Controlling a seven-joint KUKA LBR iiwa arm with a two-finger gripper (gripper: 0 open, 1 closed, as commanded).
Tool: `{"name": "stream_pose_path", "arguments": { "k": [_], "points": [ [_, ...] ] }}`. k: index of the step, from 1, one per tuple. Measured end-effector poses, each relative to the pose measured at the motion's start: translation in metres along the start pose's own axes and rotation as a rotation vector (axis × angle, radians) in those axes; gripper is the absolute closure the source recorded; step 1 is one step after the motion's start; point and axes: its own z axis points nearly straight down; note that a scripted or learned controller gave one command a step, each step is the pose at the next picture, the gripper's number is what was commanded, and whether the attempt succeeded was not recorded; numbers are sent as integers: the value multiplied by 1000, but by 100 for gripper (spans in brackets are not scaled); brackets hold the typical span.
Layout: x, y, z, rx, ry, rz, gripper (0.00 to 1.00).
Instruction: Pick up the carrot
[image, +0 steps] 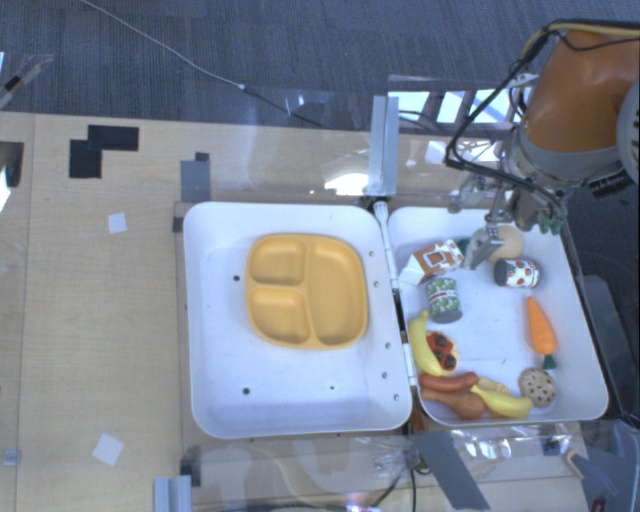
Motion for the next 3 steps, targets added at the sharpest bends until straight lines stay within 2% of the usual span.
{"name": "stream_pose_path", "arguments": {
  "k": [1,2,3],
  "points": [
    [-8,-93,144,3,-8,55,0],
    [20,-121,146,1,0,-176,0],
    [16,-119,131,4,-13,-181,100]
  ]
}}
